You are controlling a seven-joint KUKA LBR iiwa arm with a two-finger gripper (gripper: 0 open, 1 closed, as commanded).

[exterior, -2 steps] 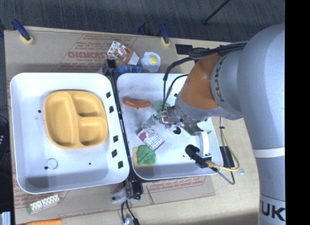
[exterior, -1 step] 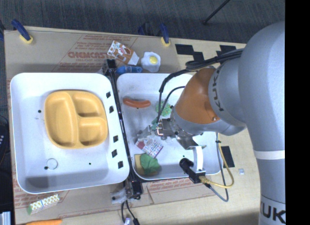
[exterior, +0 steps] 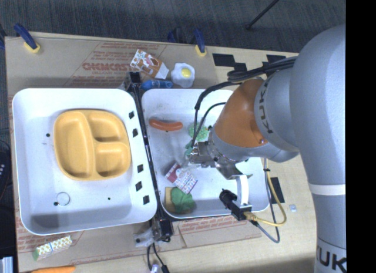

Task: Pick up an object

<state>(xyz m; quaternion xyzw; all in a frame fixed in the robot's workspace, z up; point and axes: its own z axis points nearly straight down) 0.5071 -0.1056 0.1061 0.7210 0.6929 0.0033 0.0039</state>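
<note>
Two white bins are seen side by side on a cardboard-covered bench. The left bin (exterior: pixel 29 148) holds a yellow tray (exterior: pixel 92 142) with compartments, lying flat near the bin's centre. The right bin (exterior: pixel 176 95) holds several small things: a sausage (exterior: pixel 166 125) at about 11 o'clock in that bin, a green item (exterior: pixel 198 131) just right of it and partly covered by the arm, a red-and-white packet (exterior: pixel 182 178) near the bin's centre-left, and a green-and-yellow piece (exterior: pixel 179 200) at about 7 o'clock by the bin's lower edge.

The arm (exterior: pixel 294 101) is reached in from 3 o'clock, its orange band (exterior: pixel 238 119) over the right bin. The gripper (exterior: pixel 194 157) is seen low over the right bin's middle, just at 1 o'clock of the packet and close to it. Whether it is open or closed cannot be told, and no object can be made out in it.

Outside the bins, at 12 o'clock, a small printed carton (exterior: pixel 144 61), a blue item (exterior: pixel 155 84) and a yellow-and-white object (exterior: pixel 183 74) are lying on the bench. A wrapped sweet-like packet (exterior: pixel 53 247) is lying at 7 o'clock below the left bin. A yellow cable (exterior: pixel 270 219) is looped at 5 o'clock beside the right bin.
</note>
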